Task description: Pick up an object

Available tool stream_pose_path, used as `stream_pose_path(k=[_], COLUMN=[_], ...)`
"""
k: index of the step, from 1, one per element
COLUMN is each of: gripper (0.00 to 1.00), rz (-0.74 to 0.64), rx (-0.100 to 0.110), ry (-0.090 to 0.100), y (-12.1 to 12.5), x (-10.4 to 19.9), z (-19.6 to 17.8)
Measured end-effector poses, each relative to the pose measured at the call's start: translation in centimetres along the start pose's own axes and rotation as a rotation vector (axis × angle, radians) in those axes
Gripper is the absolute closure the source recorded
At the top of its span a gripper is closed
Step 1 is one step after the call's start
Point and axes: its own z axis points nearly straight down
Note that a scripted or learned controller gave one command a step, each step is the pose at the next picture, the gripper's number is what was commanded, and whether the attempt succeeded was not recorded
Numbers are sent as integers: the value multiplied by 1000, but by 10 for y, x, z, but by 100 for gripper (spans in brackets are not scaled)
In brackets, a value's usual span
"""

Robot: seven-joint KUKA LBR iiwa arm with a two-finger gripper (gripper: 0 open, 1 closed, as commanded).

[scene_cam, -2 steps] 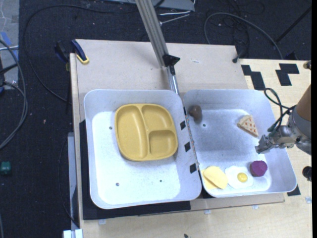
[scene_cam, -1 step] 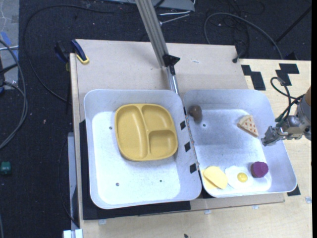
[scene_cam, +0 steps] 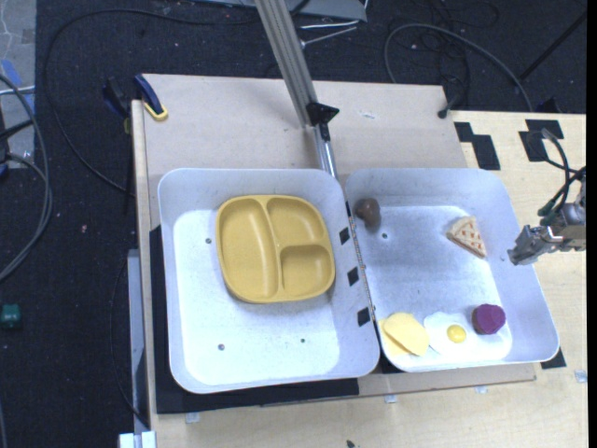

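The right bin point(scene_cam: 438, 278) holds several small toy foods: a brown round piece point(scene_cam: 368, 213) at its far left corner, a waffle-like wedge point(scene_cam: 467, 236) near its right wall, a purple ball point(scene_cam: 488, 318), a fried egg point(scene_cam: 451, 332) and a yellow slice point(scene_cam: 405, 333) along its front. My gripper point(scene_cam: 524, 251) hangs at the right rim of that bin, just right of the wedge and apart from it. Nothing shows between its fingers.
The left bin point(scene_cam: 187, 334) bears a yellow divided plate point(scene_cam: 275, 247). A metal pole point(scene_cam: 291, 54) slants down to the gap between the bins. Cables lie on the dark floor around the bench.
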Motion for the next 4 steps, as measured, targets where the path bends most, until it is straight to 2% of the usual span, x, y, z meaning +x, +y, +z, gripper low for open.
stream_pose_path(k=[2, 3, 4], gripper=[100, 100, 100], rz=[-5, -4, -4], rx=[4, 4, 8], ry=[4, 4, 4], y=[28, 42, 53], x=[111, 155, 205], z=[-10, -9, 10])
